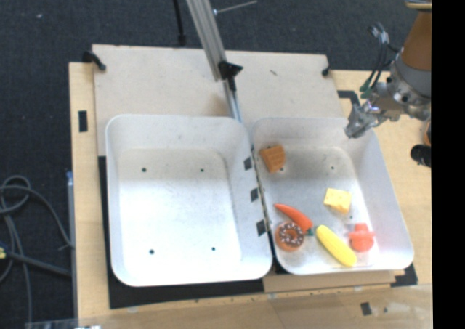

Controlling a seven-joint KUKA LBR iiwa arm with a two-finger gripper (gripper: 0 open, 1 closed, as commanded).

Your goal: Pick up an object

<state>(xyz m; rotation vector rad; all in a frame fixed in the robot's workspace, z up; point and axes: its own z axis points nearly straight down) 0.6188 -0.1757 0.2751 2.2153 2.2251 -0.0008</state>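
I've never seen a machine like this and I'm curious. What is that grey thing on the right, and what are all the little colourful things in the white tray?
That is a robot arm, and the camera looks down on its bench from above. Its gripper, a claw with two fingers, hangs at the far right corner of the right bin. It holds nothing. That bin has toy food: an orange block, a yellow cheese wedge, a carrot, a donut, a yellow banana and a small red toy. The left bin sits beside it. The robot's job is to pick one thing up.
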